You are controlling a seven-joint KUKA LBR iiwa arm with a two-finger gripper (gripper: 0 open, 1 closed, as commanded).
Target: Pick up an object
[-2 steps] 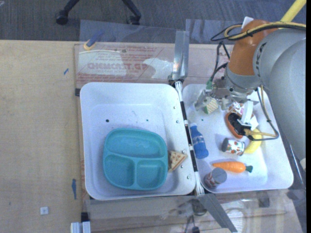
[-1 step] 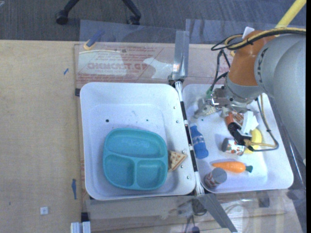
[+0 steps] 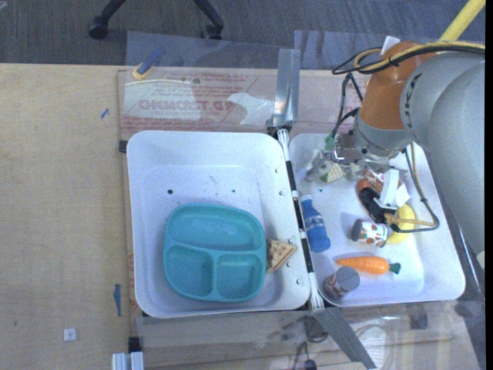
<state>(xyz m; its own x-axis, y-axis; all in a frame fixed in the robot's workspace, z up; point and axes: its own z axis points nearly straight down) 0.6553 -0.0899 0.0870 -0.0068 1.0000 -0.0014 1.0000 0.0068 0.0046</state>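
The robot's gripper (image 3: 333, 163) hangs low over the far corner of the right bin (image 3: 453, 277). Wiring hides whether it is open or closed, and nothing can be seen held in it. Just toward the camera from it, a blue bottle (image 3: 314, 224) lies on its side along the bin's inner wall, the nearest clear candidate for a pick. It looks light, stiff and smooth and likely to roll, so a grip across the middle of its body seems safest. Farther out from the gripper lie a small patterned can (image 3: 370, 232), an orange carrot (image 3: 365, 265) and a dark jar (image 3: 341, 281). Beyond the divider, the left bin (image 3: 200, 164) holds a teal divided plate (image 3: 214, 251) with a cracker wedge (image 3: 280, 254) touching its edge.
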